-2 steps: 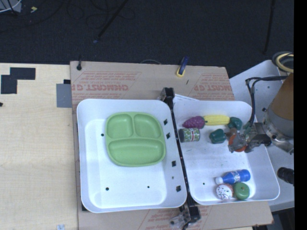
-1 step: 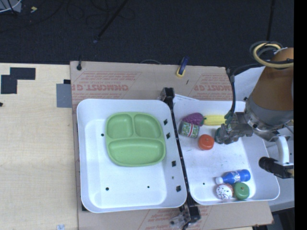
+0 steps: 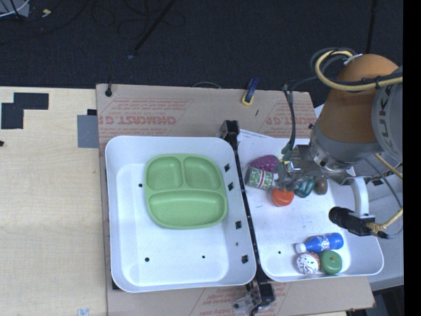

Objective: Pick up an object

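A small orange-red ball [image 3: 283, 197] is shown in the right bin [image 3: 276, 242], near its upper middle, directly below the gripper [image 3: 294, 176]. It is judged to be light, smooth and prone to rolling, so a hold across its widest part is advised. Just to its left a small can with a green-and-red label [image 3: 259, 177] lies on its side, with a purple soft-looking item [image 3: 266, 161] behind it; the label's print is too small to be read. A teal piece [image 3: 305, 188] lies beside the ball. Whether the fingers are spread or closed cannot be told. A blue bottle [image 3: 323, 242], a white ball [image 3: 306, 263] and a green cap-like disc [image 3: 331, 263] are grouped at the bin's lower right. In the left bin [image 3: 125, 242] a green divided plate [image 3: 184, 191] is seen. Mirrored lettering is printed on the cardboard [image 3: 151, 118] beneath.
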You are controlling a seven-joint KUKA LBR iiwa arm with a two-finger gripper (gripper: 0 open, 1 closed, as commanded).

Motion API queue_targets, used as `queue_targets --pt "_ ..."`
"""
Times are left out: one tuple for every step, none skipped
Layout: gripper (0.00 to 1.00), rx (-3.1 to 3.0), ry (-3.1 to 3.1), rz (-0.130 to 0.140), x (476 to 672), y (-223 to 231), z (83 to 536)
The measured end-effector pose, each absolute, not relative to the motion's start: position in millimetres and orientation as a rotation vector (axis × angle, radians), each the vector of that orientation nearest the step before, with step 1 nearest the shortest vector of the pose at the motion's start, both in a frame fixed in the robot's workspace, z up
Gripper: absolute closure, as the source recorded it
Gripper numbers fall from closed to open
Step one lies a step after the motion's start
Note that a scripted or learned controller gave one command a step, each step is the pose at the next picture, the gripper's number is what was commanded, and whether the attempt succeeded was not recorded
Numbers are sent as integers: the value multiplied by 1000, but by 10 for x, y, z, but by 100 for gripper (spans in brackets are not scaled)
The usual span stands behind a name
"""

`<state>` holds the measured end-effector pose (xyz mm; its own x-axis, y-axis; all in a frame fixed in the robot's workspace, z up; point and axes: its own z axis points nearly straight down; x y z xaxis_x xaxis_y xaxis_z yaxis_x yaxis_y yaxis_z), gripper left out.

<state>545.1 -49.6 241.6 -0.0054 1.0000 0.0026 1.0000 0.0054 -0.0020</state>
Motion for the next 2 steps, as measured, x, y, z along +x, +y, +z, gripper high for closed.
queue_targets --pt "100 -2214 -2224 1 5612 28 2380" --pt "100 -2220 -2220 3 5822 114 2301"
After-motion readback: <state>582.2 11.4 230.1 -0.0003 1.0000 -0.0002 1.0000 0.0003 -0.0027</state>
